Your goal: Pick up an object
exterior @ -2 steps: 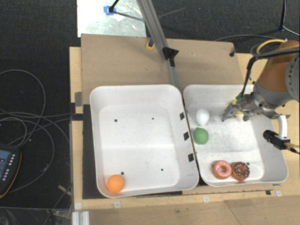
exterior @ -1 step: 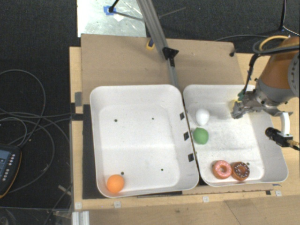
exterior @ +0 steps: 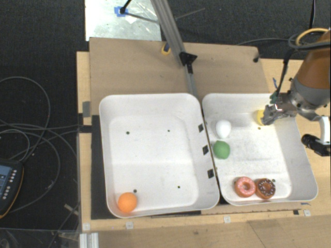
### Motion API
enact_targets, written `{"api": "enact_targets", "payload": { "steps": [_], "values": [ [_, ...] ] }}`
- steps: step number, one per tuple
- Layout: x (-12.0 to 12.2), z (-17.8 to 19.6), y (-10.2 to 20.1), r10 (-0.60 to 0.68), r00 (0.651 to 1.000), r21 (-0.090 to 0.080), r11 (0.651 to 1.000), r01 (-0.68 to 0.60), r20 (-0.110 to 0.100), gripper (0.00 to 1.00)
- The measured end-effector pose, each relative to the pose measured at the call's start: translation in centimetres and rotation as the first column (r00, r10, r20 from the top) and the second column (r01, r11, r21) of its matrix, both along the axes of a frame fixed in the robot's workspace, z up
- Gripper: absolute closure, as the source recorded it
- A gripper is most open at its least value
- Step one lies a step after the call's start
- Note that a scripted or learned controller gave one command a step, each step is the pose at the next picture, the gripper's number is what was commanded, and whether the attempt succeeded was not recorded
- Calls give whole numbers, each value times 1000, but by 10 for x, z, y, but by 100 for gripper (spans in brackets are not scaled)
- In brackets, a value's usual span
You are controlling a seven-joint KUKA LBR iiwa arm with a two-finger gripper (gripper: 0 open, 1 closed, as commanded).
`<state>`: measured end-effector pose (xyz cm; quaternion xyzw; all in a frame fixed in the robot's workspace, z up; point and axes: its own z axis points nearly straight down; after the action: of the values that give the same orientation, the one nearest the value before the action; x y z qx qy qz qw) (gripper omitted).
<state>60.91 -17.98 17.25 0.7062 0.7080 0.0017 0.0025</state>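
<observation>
My gripper [exterior: 268, 117] hangs over the back right part of the right bin [exterior: 302, 154], right beside a small yellow object [exterior: 259, 117] that peeks out at its left edge. A white ball [exterior: 223, 128] and a green ball [exterior: 221, 150] lie near the bin's left wall. A pink-frosted doughnut [exterior: 244, 186] and a chocolate doughnut [exterior: 266, 188] sit side by side at the bin's front. An orange ball [exterior: 126, 202] rests in the front left corner of the left bin [exterior: 150, 112].
A grey pole [exterior: 170, 25] slants down from the top to the gap between the bins. Black clips [exterior: 205, 150] mark the shared wall. Cables and a handheld pendant [exterior: 8, 182] lie on the floor to the left.
</observation>
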Motion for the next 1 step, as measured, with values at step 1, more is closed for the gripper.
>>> {"api": "enact_targets", "payload": {
  "steps": [1],
  "values": [
    [-4, 61, -6, -2, 1000, -2, 1000, 2, 2, 100]
  ]
}}
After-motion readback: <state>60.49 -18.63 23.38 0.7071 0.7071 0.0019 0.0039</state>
